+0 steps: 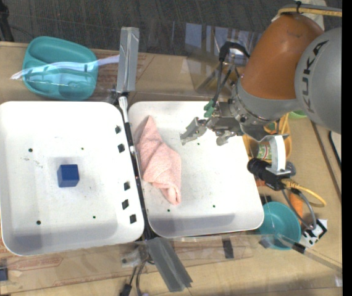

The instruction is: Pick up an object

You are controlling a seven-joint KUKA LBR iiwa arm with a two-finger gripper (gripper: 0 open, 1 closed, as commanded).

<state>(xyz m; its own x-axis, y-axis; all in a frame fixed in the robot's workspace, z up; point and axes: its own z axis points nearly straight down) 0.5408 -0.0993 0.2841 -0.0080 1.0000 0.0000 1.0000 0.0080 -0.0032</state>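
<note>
While a crumpled pink cloth lies in the right white bin, bunched along that bin's left wall and running from near the upper left corner down toward the middle, nothing touches it. Its upper end is narrow and folded; its lower end tapers to a rounded tip on the bin floor.

Up and to the right of the cloth, the two-finger gripper hangs over the same bin, well apart from the fabric. Its grey fingers are spread, with bare white bin floor showing between them, and they pinch nothing. Behind it rises the grey arm with its orange band, coming in from the right.

Across the divider, the left white bin holds a small blue cube, sitting alone left of that bin's centre.

Outside the bins, a teal plastic scoop-shaped container rests on the wooden bench beyond the left bin. At the right bin's lower right corner stands a small teal bowl, with a tangle of cables and orange-handled items just above it.
</note>
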